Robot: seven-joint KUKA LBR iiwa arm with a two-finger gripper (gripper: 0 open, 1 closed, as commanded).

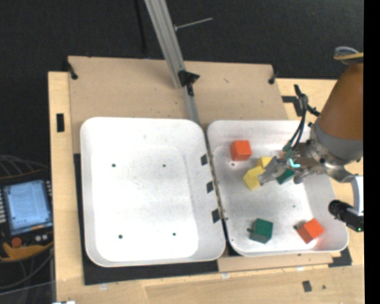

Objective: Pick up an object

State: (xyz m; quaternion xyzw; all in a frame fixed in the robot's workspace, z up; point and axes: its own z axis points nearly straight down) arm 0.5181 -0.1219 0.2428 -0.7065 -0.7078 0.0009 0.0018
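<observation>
A pale wooden table (133,87) stands on a dark floor (63,18), and a second lighter board lies on top of it, carrying two shallow white bins side by side. A slim metal pole (168,33) slants up from the back of the table, its foot just behind the gap between the bins. Off the table's left edge sits a small handheld screen (25,208) with a lit display and a loop of cable (12,163) beside it.

The left bin (145,189) shows a bare white bottom with a few small dark dots. The right bin (234,246) touches it along a hinged seam. In the right bin, an orange block (241,149) lies near the back, close to the seam. A yellow block (256,173) lies just in front of it, toward the bin's middle. A green block (261,230) sits near the front edge, and a second orange block (310,230) lies to the right of it, near the front right corner.

The grey arm with its orange band (345,103) reaches over the right bin, and the hand (280,170) is low beside the yellow block, touching or nearly touching it. A teal glint shows at the hand. Whether the hand is spread or pressed together cannot be told.
</observation>
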